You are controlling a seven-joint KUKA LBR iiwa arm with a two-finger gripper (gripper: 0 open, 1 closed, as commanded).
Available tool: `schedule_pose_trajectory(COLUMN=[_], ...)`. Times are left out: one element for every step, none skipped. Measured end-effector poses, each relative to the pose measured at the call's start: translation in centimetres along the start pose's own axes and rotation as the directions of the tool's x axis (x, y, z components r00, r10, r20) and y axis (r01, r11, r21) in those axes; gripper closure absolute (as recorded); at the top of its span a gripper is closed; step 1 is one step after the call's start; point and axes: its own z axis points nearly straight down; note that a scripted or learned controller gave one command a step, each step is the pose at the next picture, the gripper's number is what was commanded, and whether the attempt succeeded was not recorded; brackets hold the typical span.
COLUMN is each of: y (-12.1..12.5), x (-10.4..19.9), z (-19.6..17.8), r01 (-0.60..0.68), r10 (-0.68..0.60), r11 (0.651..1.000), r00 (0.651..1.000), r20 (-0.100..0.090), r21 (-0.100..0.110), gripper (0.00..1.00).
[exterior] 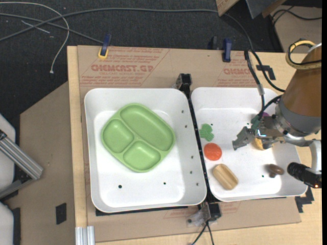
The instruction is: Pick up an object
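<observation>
- At the near edge, a cardboard-coloured desk carries two shallow white bins side by side, with a black clip and cables at the front where the bins meet
- The left bin holds a pale green divided plate of smooth plastic, rounded, with three compartments, lying flat and turned at an angle
- The right bin holds several small things: nearest, a tan bread-like roll, oblong and matte, lying near the front left corner
- A small dark brown lump sits toward the front right of that bin, well apart from the roll
- Just behind the roll lies a round orange-red ball-like thing, and behind that a small green leafy piece, both close to the bin's left wall
- The arm comes in from the right, its orange band broad above a grey wrist, with black cables trailing along it
- The pincer points left and down over the middle of the right bin; one dark finger reaches out leftward, a yellowish thing shows right by it, and whether it is gripped cannot be told
- Farther back, two blue clamps pin the cardboard sheet, printed with red lettering
- Beyond lies dark carpet with loose grey cables and a cardboard box at the top right
</observation>
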Motion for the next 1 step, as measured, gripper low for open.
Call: schedule_pose_trajectory(y=[0.19], x=[-0.97], z=[5.41], r01=[-0.002], r10=[0.002], r11=[1.000], r00=[1.000], r20=[-0.001], r21=[0.005], gripper=[0.00])
